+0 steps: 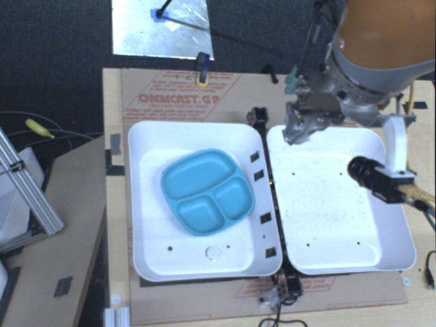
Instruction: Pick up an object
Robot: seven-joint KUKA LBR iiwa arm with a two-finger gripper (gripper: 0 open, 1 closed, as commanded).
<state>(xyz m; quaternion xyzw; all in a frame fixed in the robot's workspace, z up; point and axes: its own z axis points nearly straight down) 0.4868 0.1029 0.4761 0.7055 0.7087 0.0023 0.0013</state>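
A light blue divided plate point(206, 191) with three compartments lies flat in the left bin point(153, 251), near its middle. My gripper point(298, 133) hangs over the far left corner of the right bin point(340, 244), well to the right of the plate and apart from it. Nothing shows between the fingers. The arm's grey and orange body hides the far right part of the right bin.
A black divider strip point(266, 196) with clips runs between the two bins. A shiny metal sheet point(162, 18) lies beyond the bench at the top. A small clear disc point(214, 253) rests on the left bin's floor near the front.
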